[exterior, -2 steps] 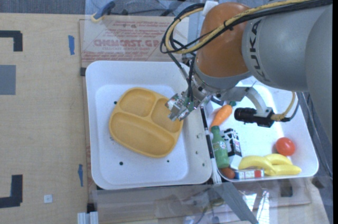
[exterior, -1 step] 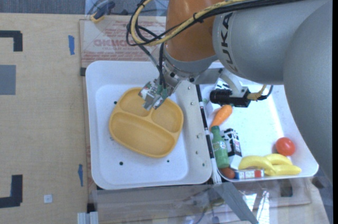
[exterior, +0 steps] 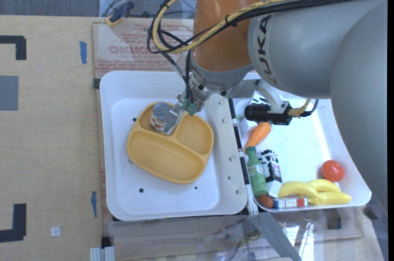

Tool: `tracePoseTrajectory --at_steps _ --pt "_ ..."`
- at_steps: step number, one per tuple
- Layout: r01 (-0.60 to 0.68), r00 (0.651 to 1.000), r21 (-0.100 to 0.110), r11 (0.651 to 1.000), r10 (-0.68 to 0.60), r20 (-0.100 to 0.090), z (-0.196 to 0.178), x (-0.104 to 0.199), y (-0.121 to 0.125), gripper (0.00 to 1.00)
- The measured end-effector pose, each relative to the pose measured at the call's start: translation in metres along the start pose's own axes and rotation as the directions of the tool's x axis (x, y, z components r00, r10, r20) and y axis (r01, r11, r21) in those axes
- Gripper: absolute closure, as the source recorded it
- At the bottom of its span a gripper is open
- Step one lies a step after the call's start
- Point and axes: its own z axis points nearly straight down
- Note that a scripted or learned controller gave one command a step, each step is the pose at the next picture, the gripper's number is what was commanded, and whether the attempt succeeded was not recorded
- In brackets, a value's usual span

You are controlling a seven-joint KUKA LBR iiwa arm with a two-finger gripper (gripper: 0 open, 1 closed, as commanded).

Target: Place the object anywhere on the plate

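The small silver tin can with a red label (exterior: 161, 118) lies on its side in the upper-left compartment of the yellow divided plastic plate (exterior: 178, 158), long axis slanting down-left from the two-finger gripper (exterior: 184, 107), which seems to touch its top end; its grip cannot be judged

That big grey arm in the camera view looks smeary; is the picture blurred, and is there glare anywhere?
Camera view: the big grey arm is soft because it is close to the lens; the right-hand white bin is washed out by bright light; the yellow divided plate and small metal can look sharper and evenly lit.
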Motion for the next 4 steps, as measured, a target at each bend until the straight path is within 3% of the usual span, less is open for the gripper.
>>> tracePoseTrajectory --at_steps 4 --pt "0.0 1.0 0.0 1.0 0.0 0.0 0.0 0.0 0.0 0.0"
